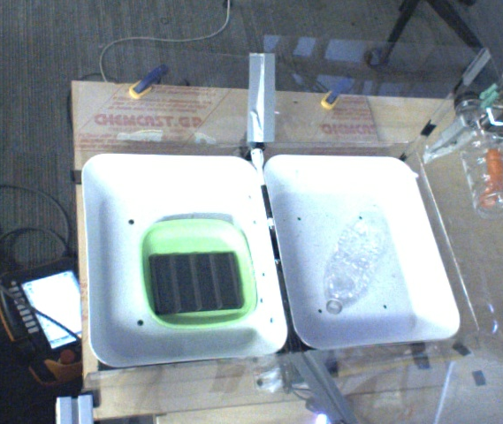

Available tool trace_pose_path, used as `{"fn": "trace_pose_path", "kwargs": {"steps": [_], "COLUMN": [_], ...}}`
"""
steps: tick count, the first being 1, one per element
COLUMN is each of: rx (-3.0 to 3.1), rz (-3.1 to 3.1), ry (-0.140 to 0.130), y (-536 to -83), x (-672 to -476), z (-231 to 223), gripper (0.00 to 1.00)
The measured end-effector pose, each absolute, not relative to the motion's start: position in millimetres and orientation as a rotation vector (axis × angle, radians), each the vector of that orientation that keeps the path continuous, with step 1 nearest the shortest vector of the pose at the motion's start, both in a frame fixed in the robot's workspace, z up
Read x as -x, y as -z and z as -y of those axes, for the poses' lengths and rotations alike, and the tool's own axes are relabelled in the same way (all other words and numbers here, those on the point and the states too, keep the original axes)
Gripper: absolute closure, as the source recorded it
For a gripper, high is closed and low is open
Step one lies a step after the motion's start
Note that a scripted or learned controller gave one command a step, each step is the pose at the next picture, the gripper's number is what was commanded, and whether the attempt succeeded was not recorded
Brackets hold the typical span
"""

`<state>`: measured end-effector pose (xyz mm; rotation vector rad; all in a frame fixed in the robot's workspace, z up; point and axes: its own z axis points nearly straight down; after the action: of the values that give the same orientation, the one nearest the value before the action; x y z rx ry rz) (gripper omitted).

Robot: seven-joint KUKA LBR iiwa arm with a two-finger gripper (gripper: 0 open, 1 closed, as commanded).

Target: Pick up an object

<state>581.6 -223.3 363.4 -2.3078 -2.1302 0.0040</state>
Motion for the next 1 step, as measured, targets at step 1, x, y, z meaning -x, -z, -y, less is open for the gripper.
{"fn": "trace_pose_path", "kwargs": {"steps": [1], "rx": [2.302], "rz": [2.133], "ry": [-0.003], "y": [-241.7], "x": [-566.8], "z": [184.9], "gripper": [0.00]}}
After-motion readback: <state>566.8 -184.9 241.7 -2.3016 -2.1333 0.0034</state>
